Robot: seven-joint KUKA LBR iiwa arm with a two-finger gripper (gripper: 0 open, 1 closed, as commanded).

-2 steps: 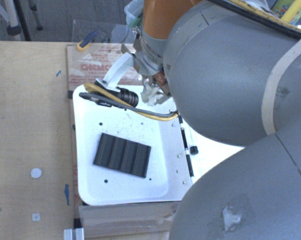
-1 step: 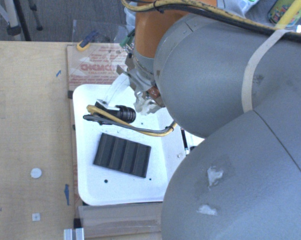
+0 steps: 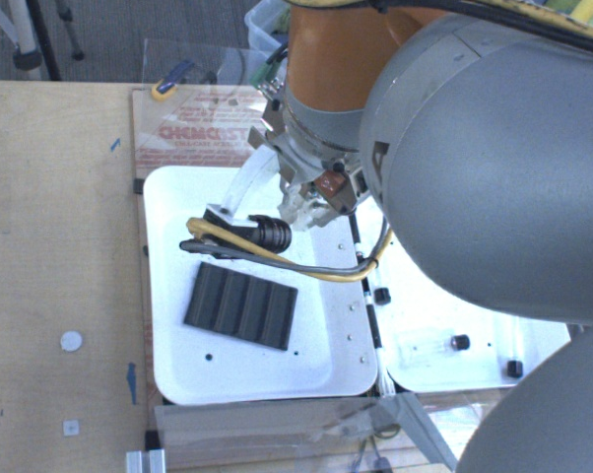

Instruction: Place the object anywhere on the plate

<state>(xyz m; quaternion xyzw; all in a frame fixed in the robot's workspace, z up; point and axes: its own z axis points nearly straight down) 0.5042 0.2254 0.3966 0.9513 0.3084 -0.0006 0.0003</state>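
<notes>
Arm (image 3: 494, 156): its grey body is nearest the camera and covers the upper right of the view, with the orange band (image 3: 341, 37) above the wrist. It hides much of the right bin (image 3: 474, 358).

Gripper (image 3: 267, 208): I see it over the far half of the left bin (image 3: 168, 363). Two pale fingers (image 3: 239, 187) reach down and to the left from the wrist, and I read them as spread apart. I see nothing pinched between them.

Cable (image 3: 316, 269): a yellow cable runs from the arm across the left bin's floor, and its end lies near the bin's left wall. A black cylinder (image 3: 272, 233) sits just below the gripper, touching the cable. I cannot tell whether the cylinder is part of the arm's fittings or a loose item.

Plate (image 3: 240, 305): dark grey, ribbed and rectangular. It lies flat on the left bin's floor, toward the near side and slightly turned. Its far edge is just beside the cable, and nothing rests on it.

Object: I cannot say which item it is. Two small black pieces (image 3: 460, 342) lie well apart from the plate, on the right bin's floor near its front edge.
</notes>
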